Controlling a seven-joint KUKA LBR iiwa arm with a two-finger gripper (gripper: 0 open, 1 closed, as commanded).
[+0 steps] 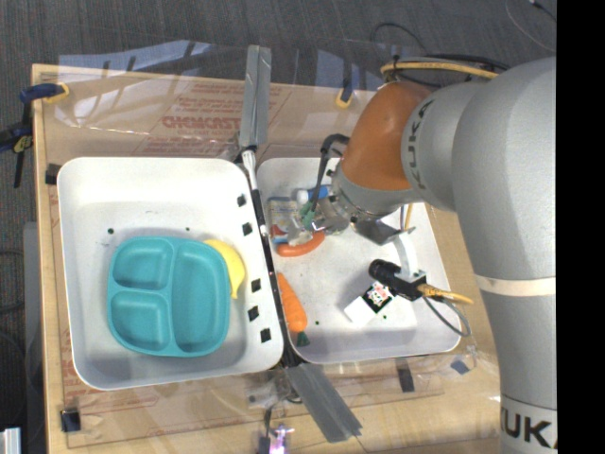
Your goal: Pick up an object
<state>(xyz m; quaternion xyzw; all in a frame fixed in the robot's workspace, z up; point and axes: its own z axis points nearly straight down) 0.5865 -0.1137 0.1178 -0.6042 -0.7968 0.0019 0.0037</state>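
Gripper (304, 218) low at the right bin's (430, 343) left wall, over a red ring (301, 247); grasp unclear; we advise a straight descent.

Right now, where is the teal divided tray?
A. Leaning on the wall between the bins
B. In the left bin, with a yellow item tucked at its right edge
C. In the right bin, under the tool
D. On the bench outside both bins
B: the teal divided tray lies flat in the left bin, and a yellow item peeks out at its right edge.
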